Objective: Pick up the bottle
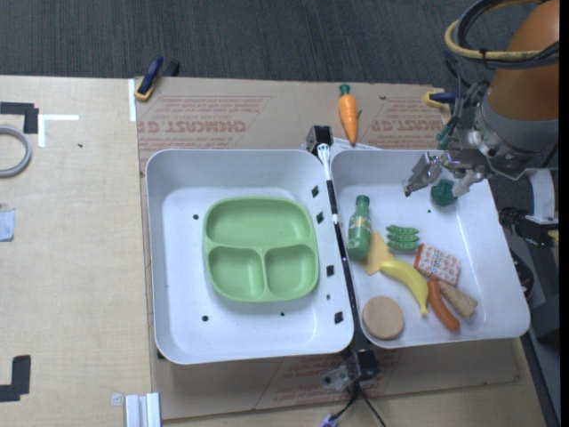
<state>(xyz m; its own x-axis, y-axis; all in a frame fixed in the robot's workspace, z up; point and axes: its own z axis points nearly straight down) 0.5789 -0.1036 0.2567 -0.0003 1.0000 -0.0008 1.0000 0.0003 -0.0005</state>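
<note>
The green bottle [358, 227] lies in the right bin [498, 318], up against its left wall, near the pea pod [403, 235] and the banana [404, 278]. The hand [437, 178] hangs over the bin's upper right part, well apart from the bottle, fingers spread with nothing between them; a teal object [444, 193] sits just below it. In the left bin [169, 327], a green divided tray [262, 249]. A carrot [347, 112] rests on the bench beyond
</note>
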